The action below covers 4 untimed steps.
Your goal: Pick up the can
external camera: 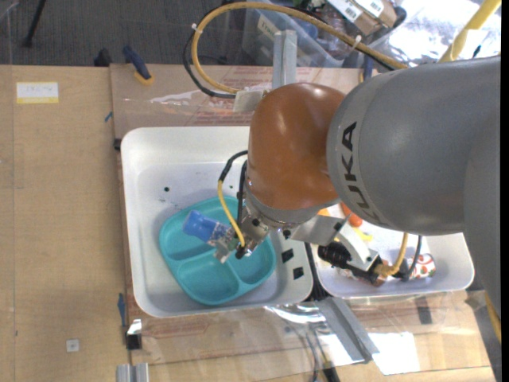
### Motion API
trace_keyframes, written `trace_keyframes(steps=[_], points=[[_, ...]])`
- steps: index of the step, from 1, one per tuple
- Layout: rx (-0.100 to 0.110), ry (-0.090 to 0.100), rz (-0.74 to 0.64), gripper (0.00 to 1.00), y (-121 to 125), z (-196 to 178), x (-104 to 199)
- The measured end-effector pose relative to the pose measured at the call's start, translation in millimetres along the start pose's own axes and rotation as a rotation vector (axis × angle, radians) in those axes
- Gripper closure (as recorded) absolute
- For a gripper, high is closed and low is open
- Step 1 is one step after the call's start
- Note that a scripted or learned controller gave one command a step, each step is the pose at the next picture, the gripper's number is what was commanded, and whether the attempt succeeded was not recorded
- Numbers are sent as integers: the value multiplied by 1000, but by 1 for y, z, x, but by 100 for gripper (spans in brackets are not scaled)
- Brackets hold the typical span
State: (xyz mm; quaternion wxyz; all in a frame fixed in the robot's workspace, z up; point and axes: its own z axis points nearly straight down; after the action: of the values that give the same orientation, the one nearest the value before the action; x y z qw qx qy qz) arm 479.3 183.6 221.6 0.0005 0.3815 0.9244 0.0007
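A small blue can [200, 227] with a silver end lies on its side in a teal divided plate [191, 281], inside the left white bin [143, 173]. My gripper [232, 247] hangs low over the plate, right against the can's silver end, on its right side. The big orange and grey wrist above hides most of the gripper. From this angle I cannot make out whether the can is between its jaws.
The arm [398, 150] covers the strip between the bins and much of the right bin [457, 253]. In that bin lie a black and white item [350, 257] and a small spotted ball [422, 267]. A yellow hose [203, 22] loops behind the bins.
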Motion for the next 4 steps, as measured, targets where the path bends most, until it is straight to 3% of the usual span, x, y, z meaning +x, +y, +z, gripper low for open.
trace_keyframes(steps=[1,2,3,4], points=[[1,1,-396,100,-50,3,-50],[-3,-5,-631,100,-47,-147,-113],[-4,-6,-638,100,5,-216,-114],[-10,-14,-639,100,7,-228,-114]])
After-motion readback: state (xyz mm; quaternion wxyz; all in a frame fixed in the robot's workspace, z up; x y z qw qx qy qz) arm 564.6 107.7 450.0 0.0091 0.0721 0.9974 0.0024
